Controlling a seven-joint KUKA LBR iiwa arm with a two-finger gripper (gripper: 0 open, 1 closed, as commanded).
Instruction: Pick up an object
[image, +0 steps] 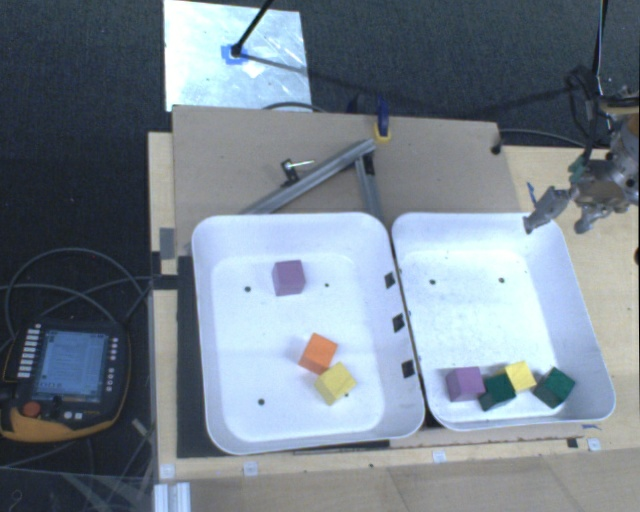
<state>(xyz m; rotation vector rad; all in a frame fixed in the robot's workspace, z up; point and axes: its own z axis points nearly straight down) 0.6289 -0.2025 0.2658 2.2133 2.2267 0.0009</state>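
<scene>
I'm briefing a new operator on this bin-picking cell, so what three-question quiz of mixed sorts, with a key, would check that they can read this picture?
1. True or false: the gripper is over the left bin.
2. How many blocks lie in the right bin?
3. Multiple choice. Which block touches the orange block in the left bin?
A. the purple block
B. the yellow block
C. a green block

Key:
1. False. It is at the right bin's upper right corner.
2. Four: a purple one, a yellow one and two green ones, in a row along the near wall.
3. B.
</scene>
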